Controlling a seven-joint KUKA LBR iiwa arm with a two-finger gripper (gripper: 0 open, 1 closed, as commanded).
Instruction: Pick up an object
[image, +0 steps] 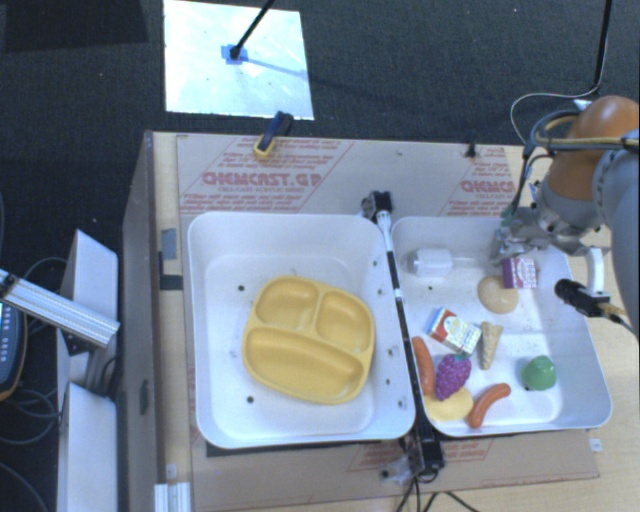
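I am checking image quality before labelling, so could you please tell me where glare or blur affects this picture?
Camera view: the pale sheet on the dark floor is washed out by glare; the two shallow white bins are bright but keep their edges; the yellow compartment tray is evenly lit and sharp; the grey arm with its orange band looks soft; small toys are slightly fuzzy.

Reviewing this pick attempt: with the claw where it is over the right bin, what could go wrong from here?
1. The claw sits right above a small purple carton that touches a beige round piece; closing might nudge both.
2. It works near the right bin's far corner, so a finger could strike the wall.
3. The toys at the near edge are crowded, risking a double grab.
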